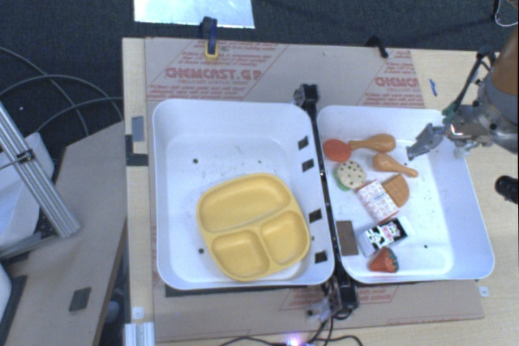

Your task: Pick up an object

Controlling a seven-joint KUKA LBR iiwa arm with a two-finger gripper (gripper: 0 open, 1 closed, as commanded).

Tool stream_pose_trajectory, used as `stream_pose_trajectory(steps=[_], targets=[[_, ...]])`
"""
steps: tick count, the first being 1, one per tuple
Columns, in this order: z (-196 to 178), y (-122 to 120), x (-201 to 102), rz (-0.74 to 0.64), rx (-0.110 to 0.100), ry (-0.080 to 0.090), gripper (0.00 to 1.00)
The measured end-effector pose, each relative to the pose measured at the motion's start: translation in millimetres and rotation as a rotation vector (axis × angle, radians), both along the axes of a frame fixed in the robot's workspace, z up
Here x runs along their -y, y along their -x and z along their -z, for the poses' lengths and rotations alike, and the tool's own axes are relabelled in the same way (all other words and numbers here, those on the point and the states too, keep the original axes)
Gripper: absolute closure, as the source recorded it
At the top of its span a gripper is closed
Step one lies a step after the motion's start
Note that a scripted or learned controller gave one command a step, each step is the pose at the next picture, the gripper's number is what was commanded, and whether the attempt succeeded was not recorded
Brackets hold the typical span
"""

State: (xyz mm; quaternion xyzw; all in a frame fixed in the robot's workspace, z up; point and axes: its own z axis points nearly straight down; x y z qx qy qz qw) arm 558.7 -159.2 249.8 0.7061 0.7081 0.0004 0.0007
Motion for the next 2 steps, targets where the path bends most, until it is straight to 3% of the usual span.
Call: stream_pose_trajectory(steps=[1,2], targets=[[153,38,-55,0.001,0.007,0.001,0.0],[93,27,-149,0.003,-0.001,0.0,0.0]])
